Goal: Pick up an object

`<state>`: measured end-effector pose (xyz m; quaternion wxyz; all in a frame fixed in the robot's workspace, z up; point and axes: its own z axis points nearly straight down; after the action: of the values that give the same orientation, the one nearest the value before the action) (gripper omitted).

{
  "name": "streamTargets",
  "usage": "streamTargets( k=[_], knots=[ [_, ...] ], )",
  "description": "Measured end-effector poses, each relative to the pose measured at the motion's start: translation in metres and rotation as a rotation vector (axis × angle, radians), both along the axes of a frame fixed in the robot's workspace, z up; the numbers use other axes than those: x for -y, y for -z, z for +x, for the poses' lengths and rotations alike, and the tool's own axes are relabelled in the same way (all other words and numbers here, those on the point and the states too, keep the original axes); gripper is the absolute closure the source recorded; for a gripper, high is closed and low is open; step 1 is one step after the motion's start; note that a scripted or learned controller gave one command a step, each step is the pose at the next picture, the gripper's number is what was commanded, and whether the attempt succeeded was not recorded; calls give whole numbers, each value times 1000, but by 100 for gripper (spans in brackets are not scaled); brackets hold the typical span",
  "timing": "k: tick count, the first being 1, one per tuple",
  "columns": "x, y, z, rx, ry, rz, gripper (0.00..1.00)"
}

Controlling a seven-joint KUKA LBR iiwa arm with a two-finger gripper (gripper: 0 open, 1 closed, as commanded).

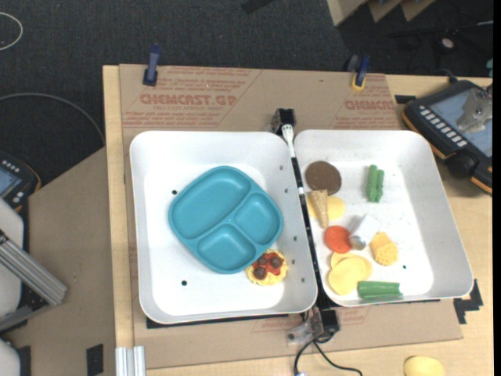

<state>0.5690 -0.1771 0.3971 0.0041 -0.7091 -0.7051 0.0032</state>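
Observation:
The right bin (pixel 423 163) holds several small toy foods: a brown disc (pixel 322 176), a green pod (pixel 375 183), a pale yellow wedge (pixel 319 206), an orange-red round piece (pixel 338 237), a yellow knobbly piece (pixel 383 249), a flat yellow disc (pixel 349 273) and a second green pod (pixel 380 290). In the left bin (pixel 149 210) lies a blue divided plate (pixel 225 218), with a small yellow piece topped with dark red dots (pixel 268 267) at its lower right edge.
Both bins rest on a cardboard sheet (pixel 196 96) held by clamps at the back. A black handheld controller (pixel 450 124) lies at the right. A yellow object (pixel 423 366) sits off the board at bottom right.

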Motion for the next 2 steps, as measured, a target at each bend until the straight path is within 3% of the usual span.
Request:
streamTargets(
  k=[1,2],
  knots=[
    [-7,64,-95,-1,-1,3,100],
    [49,-143,-20,31,-6,-13,100]
  ],
)
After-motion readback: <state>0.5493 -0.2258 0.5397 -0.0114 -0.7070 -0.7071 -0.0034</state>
